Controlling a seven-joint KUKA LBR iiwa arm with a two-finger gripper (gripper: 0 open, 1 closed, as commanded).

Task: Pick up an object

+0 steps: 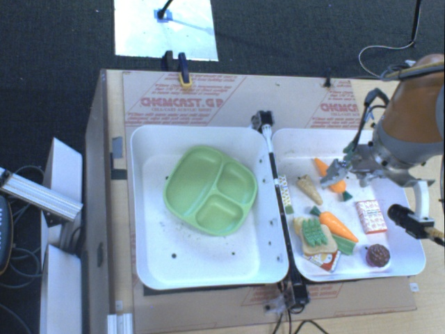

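Since the task names no particular thing, the likeliest target, as I judge it, is the small carrot (320, 166) in the right bin (417, 256). It lies just above the long carrot (338, 226) in the view, partly under the gripper (341, 169). It looks like a moulded toy, so probably light, stiff and smooth, apt to roll or skid. A hold across its thick middle, square to its length, seems safest. Whether the gripper is spread or closed I cannot tell, and nothing is visibly held.

The bench (208, 92) carries a printed board under both bins. The left bin (153, 256), well to the left of the long carrot, holds a green divided plate (208, 190). The arm (417, 110) comes in above and to the right of the long carrot.

The right bin's floor is hard, white and slick. Around the long carrot it is crowded:
- A sandwich (316, 235) touches its left side.
- A red-and-white box (371, 216) lies just to its right.
- A pale cone (308, 186) lies up and to its left.
- A brown cookie (377, 255) sits near it, down and to the right.

The small carrot has bare floor beside it, so there looks to be room to close on it.
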